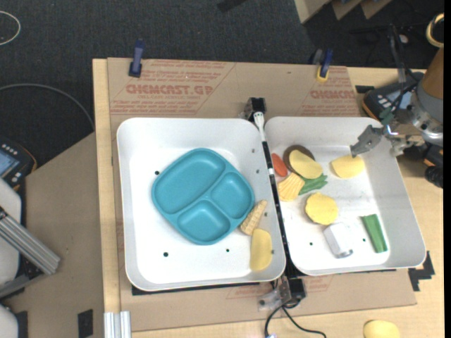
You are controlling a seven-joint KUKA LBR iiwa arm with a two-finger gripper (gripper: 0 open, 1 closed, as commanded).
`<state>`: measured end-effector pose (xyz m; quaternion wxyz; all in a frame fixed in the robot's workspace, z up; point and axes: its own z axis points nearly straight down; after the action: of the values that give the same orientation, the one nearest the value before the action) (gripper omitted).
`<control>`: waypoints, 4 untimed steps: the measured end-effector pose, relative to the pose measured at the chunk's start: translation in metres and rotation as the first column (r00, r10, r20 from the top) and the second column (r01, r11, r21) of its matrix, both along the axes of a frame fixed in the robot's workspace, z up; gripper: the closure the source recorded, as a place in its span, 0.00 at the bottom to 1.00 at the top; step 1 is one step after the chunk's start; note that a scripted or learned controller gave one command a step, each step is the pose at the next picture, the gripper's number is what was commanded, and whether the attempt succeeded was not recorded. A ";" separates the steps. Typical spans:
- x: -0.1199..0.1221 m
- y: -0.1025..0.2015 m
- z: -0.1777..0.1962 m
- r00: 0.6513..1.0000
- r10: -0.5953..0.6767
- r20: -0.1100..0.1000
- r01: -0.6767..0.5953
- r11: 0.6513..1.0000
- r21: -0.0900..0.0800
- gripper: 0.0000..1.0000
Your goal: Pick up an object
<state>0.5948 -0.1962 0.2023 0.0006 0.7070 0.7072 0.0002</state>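
Note:
My gripper (pixel 368 140) reaches in from the right and hovers over the back right part of the right bin (pixel 394 189). Just below and left of it lies a pale yellow wedge (pixel 347 166), apart from the gripper. More toy food fills this bin: a brown and yellow potato piece (pixel 303 163), a red piece (pixel 279 165), a green pea pod (pixel 314 184), a ridged yellow chip (pixel 289 186), a yellow round slice (pixel 321 208), a white cylinder (pixel 340 239) and a green block (pixel 374 232).
The left bin (pixel 134 189) holds a blue divided plate (pixel 203 196), a tan waffle stick (pixel 253 218) and a yellow banana-like piece (pixel 261 249). A black rail (pixel 268 160) runs between the bins. The grey arm (pixel 423 111) stands beyond the right bin's right rim.

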 end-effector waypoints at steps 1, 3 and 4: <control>-0.062 0.031 -0.098 1.000 -0.001 -0.012 0.001 1.000 0.006 0.00; -0.057 0.020 0.095 1.000 -0.005 0.018 0.005 1.000 -0.008 0.00; -0.077 0.070 0.219 1.000 0.006 0.016 -0.006 1.000 -0.002 0.00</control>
<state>0.5177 -0.1258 0.4216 0.0068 0.7047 0.7095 0.0051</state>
